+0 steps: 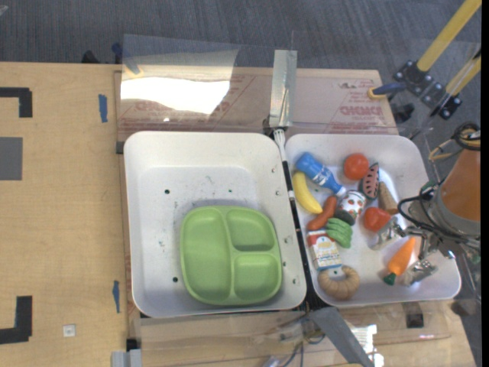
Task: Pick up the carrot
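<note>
While the gripper (409,254) clamped the carrot (402,257) at the right bin's (439,285) four o'clock, cardboard-topped bench (53,228), grey carpet (229,10) beyond.

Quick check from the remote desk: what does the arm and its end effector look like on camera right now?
The arm at the right edge shows a broad orange band, with dark cables looping in front of it. Below, the end effector is silvery metal with thin shiny parts, set over the right-hand shallow white bin.

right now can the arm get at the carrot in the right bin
Probably yes. The pincer is already down at the carrot near the right bin's front right corner. The carrot's top lies uncovered, with the tomato and donut apart from it.
</note>
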Controlling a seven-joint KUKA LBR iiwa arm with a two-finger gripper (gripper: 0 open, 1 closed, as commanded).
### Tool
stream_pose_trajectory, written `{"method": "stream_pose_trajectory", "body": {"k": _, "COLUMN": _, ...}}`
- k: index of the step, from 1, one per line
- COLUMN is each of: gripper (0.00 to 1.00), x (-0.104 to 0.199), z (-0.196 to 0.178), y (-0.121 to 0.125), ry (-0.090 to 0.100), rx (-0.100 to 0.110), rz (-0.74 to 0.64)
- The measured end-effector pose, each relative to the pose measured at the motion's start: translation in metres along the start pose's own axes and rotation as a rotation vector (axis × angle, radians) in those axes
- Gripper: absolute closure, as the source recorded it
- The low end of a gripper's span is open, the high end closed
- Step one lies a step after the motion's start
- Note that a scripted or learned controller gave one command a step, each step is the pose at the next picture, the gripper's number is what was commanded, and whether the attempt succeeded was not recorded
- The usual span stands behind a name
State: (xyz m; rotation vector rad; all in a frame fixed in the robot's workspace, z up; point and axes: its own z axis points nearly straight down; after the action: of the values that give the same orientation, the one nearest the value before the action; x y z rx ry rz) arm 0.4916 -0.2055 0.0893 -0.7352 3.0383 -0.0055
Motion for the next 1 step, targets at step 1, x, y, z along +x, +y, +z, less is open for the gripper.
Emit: {"method": "stream_pose_trajectory", "body": {"k": 1, "gripper": 0.00, "x": 0.0027, "z": 0.0003, "y": -0.0134, "ry": 0.003, "rx": 0.001, "rz": 0.409}}
